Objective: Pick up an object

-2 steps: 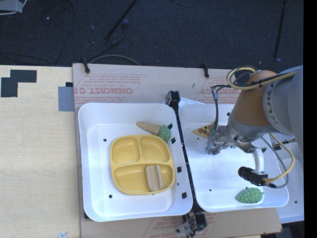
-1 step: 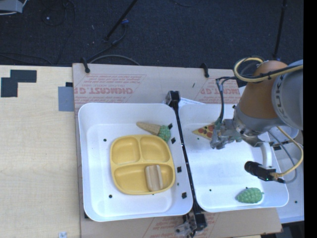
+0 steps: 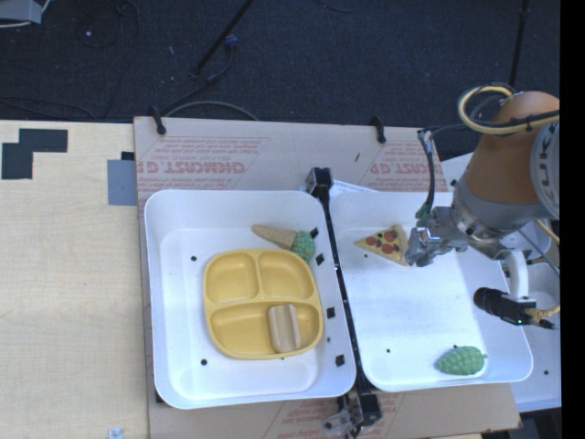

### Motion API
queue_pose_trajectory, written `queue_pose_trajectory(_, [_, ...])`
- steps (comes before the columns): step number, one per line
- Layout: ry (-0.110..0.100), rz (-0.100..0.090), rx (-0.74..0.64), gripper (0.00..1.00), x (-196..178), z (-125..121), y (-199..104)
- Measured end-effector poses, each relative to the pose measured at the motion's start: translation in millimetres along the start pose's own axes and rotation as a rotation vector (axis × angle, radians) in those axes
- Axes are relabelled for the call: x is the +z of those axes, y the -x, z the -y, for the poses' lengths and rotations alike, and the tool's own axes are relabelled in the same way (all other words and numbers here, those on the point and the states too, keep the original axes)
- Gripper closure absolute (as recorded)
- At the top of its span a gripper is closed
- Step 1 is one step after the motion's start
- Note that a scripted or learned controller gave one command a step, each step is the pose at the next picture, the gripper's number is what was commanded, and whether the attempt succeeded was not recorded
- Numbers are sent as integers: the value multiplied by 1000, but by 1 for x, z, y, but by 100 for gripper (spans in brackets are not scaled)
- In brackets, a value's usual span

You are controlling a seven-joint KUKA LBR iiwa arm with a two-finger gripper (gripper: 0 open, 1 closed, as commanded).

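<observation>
My arm (image 3: 498, 176) reaches in from the right, with my claw (image 3: 419, 248) low in the right bin (image 3: 402, 337), just beside the pizza slice (image 3: 384, 243); its spread cannot be told. Nearer lies a green cluster (image 3: 461, 361). The left bin (image 3: 174, 337) holds a yellow tray (image 3: 247, 295) and an ice-cream cone (image 3: 281, 237).

arm (image 3: 498, 167): reaching in from right | tool (image 3: 419, 250): lowered
</observation>
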State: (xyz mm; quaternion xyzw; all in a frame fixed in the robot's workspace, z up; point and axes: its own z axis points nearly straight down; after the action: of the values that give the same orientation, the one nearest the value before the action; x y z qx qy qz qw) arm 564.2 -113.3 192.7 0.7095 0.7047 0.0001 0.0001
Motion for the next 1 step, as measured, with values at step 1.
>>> queue_pose_trajectory(1, [1, 0, -8, 100, -42, -1, 1])
